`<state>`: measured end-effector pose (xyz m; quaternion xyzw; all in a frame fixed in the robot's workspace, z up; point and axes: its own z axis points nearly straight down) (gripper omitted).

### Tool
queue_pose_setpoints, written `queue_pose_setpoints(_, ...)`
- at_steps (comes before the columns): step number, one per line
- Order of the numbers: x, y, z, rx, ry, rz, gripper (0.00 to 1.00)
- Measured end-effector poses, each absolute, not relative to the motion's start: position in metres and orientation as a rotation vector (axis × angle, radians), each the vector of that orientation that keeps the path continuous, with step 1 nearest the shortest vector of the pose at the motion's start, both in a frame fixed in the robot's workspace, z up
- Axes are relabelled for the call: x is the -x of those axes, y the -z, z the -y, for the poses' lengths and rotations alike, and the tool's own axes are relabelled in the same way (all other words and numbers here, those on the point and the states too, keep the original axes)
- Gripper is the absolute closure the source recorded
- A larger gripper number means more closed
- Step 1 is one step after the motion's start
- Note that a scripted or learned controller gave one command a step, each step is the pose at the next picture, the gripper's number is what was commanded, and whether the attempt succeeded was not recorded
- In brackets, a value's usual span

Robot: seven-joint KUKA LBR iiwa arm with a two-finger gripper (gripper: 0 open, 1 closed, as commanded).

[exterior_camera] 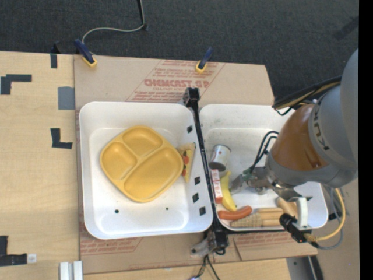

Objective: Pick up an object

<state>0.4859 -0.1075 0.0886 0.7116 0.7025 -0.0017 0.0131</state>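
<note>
Camera view: glossy yellow sectioned plate (141,163), curved banana (227,194), metallic can (219,156).

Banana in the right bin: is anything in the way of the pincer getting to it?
Nothing visible lies between them. The pincer hangs just right of the banana, with bare bin floor between. The silver can sits behind the banana, the hot dog in front.
</note>
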Motion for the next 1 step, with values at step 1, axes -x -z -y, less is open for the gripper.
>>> queue_pose_setpoints(1,-0.4851,-0.0868,0.1012,-2.218,0.002,-2.203,0.0)
